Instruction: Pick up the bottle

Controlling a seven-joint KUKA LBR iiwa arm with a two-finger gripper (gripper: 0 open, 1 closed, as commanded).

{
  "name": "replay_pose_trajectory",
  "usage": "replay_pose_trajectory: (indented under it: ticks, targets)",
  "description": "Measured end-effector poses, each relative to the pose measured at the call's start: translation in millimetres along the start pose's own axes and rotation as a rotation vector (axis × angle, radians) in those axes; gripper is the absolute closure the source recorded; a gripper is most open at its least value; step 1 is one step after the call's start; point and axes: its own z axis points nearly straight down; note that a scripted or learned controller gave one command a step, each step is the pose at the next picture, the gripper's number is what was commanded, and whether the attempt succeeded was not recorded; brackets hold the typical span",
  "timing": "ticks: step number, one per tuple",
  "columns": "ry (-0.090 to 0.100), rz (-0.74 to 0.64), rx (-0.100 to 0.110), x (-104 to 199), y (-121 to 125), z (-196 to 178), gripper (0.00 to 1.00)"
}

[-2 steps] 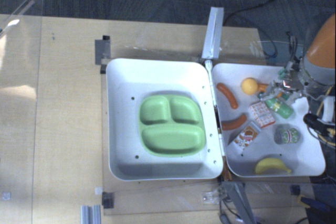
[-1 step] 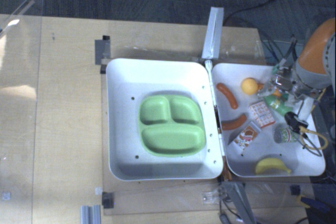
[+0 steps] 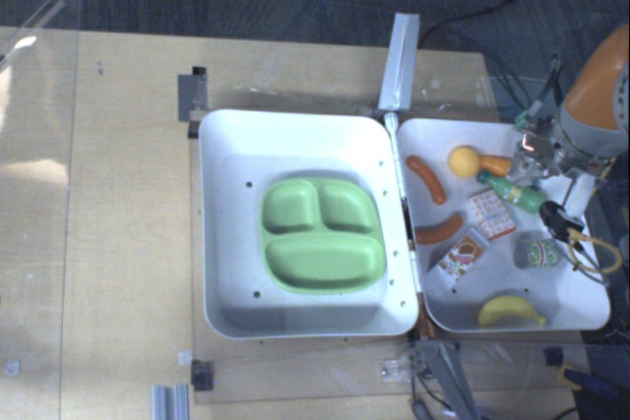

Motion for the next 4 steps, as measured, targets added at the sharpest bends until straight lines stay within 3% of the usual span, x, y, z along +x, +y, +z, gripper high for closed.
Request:
replay_pose_trajectory:
  ticks: [1, 2, 4]
  targets:
    - [0.006, -0.138, 0.054, 45, 33, -133, 1.0]
    - [0.011, -0.356, 0.051, 26, 62, -182, 1.0]
    - [0.013, -0.428, 0.053, 21, 65, -191, 1.0]
